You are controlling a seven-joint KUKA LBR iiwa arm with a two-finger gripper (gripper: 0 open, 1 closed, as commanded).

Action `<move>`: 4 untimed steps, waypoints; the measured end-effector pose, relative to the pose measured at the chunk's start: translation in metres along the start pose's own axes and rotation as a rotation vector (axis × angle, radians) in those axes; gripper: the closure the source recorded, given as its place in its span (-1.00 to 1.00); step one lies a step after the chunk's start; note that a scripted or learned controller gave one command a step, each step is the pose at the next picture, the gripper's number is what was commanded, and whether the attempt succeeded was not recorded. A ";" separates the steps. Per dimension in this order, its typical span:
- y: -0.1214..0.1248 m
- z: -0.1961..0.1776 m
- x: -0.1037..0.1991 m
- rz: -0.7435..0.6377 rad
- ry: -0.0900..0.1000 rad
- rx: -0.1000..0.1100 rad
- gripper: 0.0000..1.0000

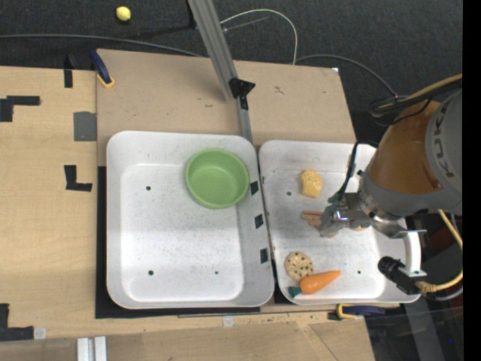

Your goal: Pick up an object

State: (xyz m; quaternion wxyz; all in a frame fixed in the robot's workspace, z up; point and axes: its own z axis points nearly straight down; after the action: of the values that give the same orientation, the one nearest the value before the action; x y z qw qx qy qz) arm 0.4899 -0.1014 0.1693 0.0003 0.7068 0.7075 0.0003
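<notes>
Gripper (328, 222) touching small brown object (311, 217)

Robotics lab: taped plywood bench (45, 164), white bins (135, 224), loose cables (263, 17), KUKA arm (409, 164).

One fixed camera, mounted above the bench (188, 89), looks down at a slant over both white bins (128, 201).

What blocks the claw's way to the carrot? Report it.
Nothing visible does. The claw hangs over the right bin; the carrot lies at the near edge with bare floor between, the cookie off to its side.
</notes>
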 end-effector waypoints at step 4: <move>0.021 -0.064 0.115 -0.006 0.001 0.006 1.00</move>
State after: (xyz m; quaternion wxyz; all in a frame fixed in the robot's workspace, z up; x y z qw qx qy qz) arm 0.5104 0.0132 0.2329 -0.0020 0.7047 0.7095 -0.0013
